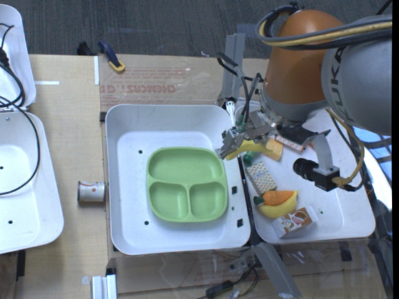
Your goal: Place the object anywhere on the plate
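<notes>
Gripper (232, 143) clamped on yellow banana (252, 147), just right of green plate (187, 184) (3 compartments)

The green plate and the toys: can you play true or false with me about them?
1. The green plate has three sections. True.
2. The plate sits in the right bin. False: it sits in the left bin.
3. The gripper has a yellow banana toy right at it. True.
4. The small carton lies on the plate. False: it lies in the right bin.
</notes>
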Controlling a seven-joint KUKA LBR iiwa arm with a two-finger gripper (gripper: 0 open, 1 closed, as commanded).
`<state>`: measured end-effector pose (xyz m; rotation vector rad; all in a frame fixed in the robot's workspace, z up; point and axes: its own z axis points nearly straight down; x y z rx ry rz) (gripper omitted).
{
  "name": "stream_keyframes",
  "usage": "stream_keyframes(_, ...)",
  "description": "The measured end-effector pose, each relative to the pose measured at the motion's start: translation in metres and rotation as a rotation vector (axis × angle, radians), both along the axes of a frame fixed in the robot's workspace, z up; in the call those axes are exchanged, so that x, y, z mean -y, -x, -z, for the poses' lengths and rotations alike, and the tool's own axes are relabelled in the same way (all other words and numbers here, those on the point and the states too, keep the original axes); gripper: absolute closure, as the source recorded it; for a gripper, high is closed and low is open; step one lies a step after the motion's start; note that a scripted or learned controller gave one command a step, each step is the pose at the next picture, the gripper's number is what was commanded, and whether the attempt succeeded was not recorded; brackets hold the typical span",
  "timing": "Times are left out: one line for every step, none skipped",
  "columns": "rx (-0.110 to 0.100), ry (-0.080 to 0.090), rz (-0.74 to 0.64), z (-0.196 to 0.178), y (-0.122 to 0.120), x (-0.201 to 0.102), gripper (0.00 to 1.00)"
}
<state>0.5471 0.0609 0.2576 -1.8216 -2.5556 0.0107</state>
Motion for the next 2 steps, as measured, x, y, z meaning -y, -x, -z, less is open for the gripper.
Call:
stream_keyframes(-0.002, -0.003, -0.324, 0.0468, 0.0315, -0.0281, 1.00)
stream_keyframes(-0.001, -0.003, -0.323, 0.0466, 0.0314, -0.0279, 0.00)
